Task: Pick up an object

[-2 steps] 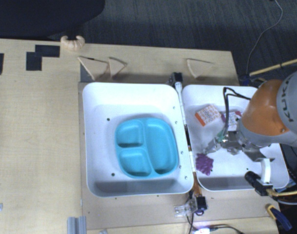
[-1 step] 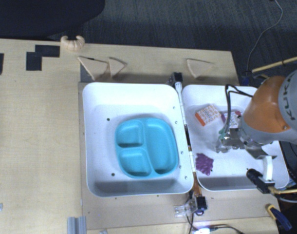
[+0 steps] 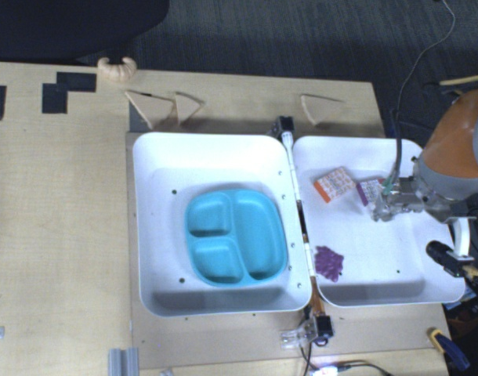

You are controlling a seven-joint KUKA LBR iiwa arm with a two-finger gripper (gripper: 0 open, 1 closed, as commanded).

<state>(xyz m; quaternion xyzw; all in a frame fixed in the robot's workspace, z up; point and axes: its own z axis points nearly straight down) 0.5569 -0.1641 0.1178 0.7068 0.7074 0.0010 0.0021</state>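
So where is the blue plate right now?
In the camera view, the blue plate lies in the left bin, away from the small purple thing in the right bin.

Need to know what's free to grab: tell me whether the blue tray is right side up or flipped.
Right side up. The blue tray lies flat in the left bin, its three compartments facing up, nothing visible in them.

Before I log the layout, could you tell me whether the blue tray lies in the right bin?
No, the blue tray lies in the left bin.
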